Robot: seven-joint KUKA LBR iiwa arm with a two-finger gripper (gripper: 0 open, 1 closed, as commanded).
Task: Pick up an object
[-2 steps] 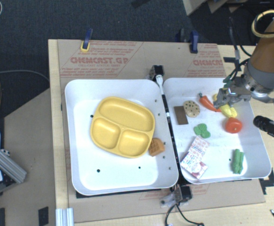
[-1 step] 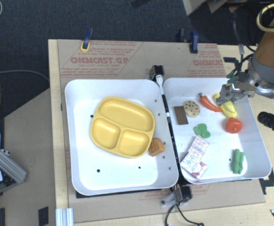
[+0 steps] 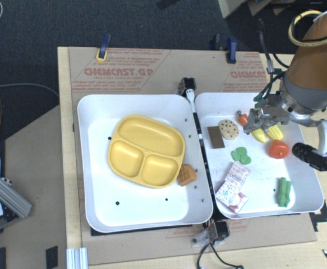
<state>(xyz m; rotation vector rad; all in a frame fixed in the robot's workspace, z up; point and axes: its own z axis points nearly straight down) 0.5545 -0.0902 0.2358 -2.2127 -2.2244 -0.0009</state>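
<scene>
Bench (image 3: 152, 66) topped with brown printed board, clamped at the far edge by a yellow clamp (image 3: 102, 50) and a blue clamp (image 3: 230, 48). Two shallow white bins sit directly on it, touching side by side: right bin (image 3: 303, 198) beneath the tool, left bin (image 3: 96, 195) well off toward the arm's far side.

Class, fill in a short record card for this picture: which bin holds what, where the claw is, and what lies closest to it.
left bin: yellow divided plate, orange-brown piece at its right edge
right bin: cookie, brown block, tomato, corn, green pieces, packet, green pod
claw: low over the right bin
closest to claw: corn
</scene>
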